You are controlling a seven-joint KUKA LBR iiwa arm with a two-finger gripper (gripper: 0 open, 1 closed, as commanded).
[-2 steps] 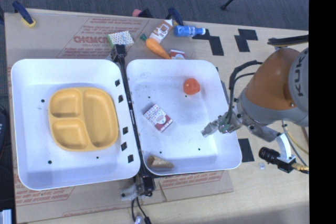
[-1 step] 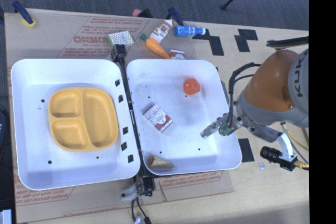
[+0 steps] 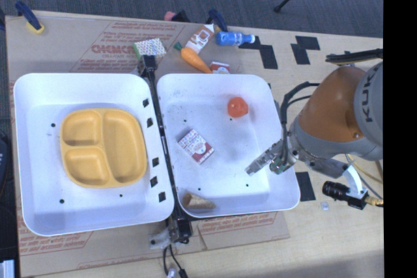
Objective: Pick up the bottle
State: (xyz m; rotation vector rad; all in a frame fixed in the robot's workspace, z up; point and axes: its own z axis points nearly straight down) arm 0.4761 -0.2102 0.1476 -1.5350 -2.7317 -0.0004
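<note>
A small blue bottle [image 3: 232, 39] with a white cap lies on its side on the bench, behind the right bin [image 3: 280, 195]. Just left of it lies a white bottle [image 3: 201, 38] with an orange label. My gripper [image 3: 258, 166] hangs low over the near right corner of the right bin, pointing left, far from both bottles. No object shows at its tip. The orange band of the arm [image 3: 332, 111] rises behind it at the right.
In the right bin lie a red ball-like object [image 3: 238, 107], a small red and white carton [image 3: 195, 146] and a brown piece [image 3: 197, 203] at the front wall. A yellow divided plate [image 3: 103, 146] sits in the left bin. A carrot [image 3: 195, 60] lies near the bottles.
</note>
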